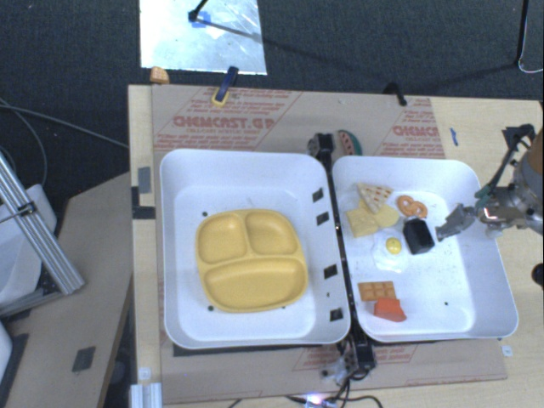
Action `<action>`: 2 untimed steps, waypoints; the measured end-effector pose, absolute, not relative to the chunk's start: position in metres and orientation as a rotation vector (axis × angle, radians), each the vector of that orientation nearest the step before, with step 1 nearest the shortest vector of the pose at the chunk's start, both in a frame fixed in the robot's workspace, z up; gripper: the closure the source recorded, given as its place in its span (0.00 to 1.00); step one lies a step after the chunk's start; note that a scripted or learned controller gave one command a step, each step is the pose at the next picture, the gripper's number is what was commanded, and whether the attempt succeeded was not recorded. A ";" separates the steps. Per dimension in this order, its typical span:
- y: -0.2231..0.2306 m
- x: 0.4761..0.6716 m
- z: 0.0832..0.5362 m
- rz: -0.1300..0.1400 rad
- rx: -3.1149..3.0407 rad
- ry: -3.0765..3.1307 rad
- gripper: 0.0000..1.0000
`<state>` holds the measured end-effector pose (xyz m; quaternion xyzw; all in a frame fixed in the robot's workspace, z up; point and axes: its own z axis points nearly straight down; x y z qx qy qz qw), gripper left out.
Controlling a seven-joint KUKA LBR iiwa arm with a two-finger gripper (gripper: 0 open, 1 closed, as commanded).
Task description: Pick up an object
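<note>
Black block (417, 235): lies in the right bin (489, 313), in its upper middle, tilted so its long axis runs roughly from 11 to 5 o'clock. It sits just beside the fried egg (392, 246), which is at its 8 o'clock, and the pretzel (411, 205), at its 12 o'clock.

Gripper (448, 225): reaches in from the right edge of the bin, tip directed toward 8 o'clock. The block lies at the tip's 8 o'clock, just beside it; contact cannot be confirmed. Nothing is seen between the fingers. Whether the tool is released or clenched cannot be told at this resolution.

Judgement: the block is the nearest item to the tool and the likely target. The move depends on a short travel toward 8 o'clock and on the fingers straddling the block's short side, across its long axis. Approach along the long axis risks pushing the block into the egg.

Other contents of the right bin: cheese wedge (368, 221) and cracker (374, 197) at the block's 9 to 10 o'clock; waffle (377, 291) and an orange piece (390, 310) at its 7 o'clock, well apart.

Left bin (183, 228): holds a yellow tray (252, 258), well apart from the tool.
</note>
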<state>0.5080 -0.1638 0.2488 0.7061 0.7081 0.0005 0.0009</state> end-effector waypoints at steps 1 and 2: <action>-0.164 0.509 0.260 0.005 2.211 2.224 1.00; -0.135 0.520 0.115 -0.003 2.220 2.233 1.00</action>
